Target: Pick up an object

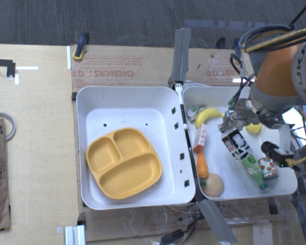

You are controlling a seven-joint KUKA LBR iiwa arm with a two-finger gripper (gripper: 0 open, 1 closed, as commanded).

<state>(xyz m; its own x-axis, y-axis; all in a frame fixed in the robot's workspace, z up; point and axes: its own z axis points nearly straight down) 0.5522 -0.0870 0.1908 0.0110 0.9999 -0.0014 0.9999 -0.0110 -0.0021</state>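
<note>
My jaws (234, 121) hang over the right bin (285, 188), low above its upper middle, just above a small black-and-white printed carton (236, 145). My wrist hardware hides them, so I cannot tell how far apart they stand or whether anything is between them.

Right bin, shallow white plastic with rounded corners. Contents noted:
- Banana (208, 115), smooth yellow, curved, near the upper left, just left of my jaws.
- Slim red-and-white packet (200, 137) below the banana, along the left wall.
- Carrot (202, 166), orange and tapered, below the packet.
- Round tan bun-like item (213, 185), matte, touching the carrot's lower end at the front left corner.
- Carton, tilted, near the bin's middle.
- Green bottle (255, 172), glossy, lying slantwise, touching the carton's lower end.
- Small printed can (268, 168), just right of the bottle.
- Small yellow piece (253, 128), right of my jaws; shape unclear.

Left bin (92, 106), same white plastic, holds a yellow tray (123, 162) with three compartments, smooth and rounded, set at an angle.

Worktop (30, 137): pale wood grain on the left, cardboard behind the bins.
</note>
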